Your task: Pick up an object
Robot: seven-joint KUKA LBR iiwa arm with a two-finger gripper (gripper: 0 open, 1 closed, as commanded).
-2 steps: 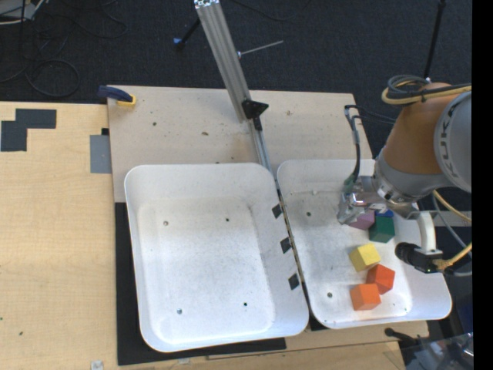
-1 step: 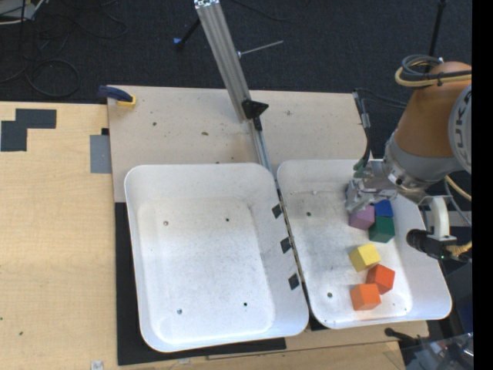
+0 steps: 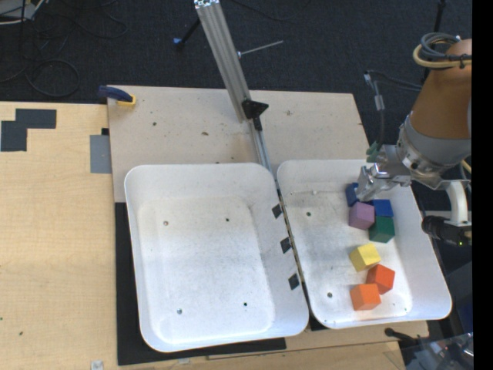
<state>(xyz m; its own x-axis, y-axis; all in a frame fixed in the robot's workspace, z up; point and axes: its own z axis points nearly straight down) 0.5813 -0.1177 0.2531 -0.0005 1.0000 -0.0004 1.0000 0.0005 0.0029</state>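
Note:
Several small blocks lie in the right bin (image 3: 323, 299): a purple block (image 3: 361, 214), a blue block (image 3: 382, 207), a green block (image 3: 382, 228), a yellow block (image 3: 365, 256), a red block (image 3: 381, 277) and an orange block (image 3: 364, 296). Another blue block (image 3: 352, 194) sits partly hidden under the gripper. My gripper (image 3: 367, 189) hangs low over the upper right part of this bin, right above the blue and purple blocks. Its metal body covers the fingertips.
The left bin (image 3: 154, 206) sits beside the right one, with black clips (image 3: 282, 244) along the shared rim. A slanted aluminium bar (image 3: 227, 60) rises behind the bins. A blue and yellow clamp (image 3: 117, 95) lies at the bench's far left corner.

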